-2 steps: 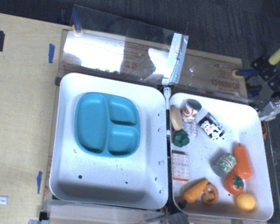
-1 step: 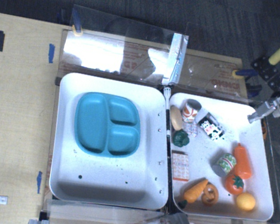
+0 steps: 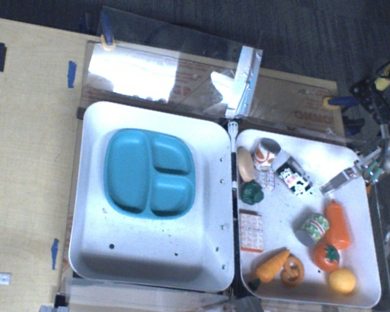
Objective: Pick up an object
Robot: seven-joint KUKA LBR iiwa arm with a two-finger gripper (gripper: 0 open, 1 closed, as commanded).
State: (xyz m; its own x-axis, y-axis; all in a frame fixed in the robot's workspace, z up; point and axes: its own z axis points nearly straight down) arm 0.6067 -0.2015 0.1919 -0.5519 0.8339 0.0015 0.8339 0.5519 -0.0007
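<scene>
Pincer hangs over upper right of right bin; can't tell its state, nothing seen in it. Right bin holds toy carrot, small green can, tomato, lemon, cow-print carton, broccoli. Left bin has blue divided plate, center-left of frame.

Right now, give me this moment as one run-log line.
gripper: over right bin's upper right, nothing seen held | left bin: blue divided tray | right bin: toy food cluster, carrot unpicked
</scene>
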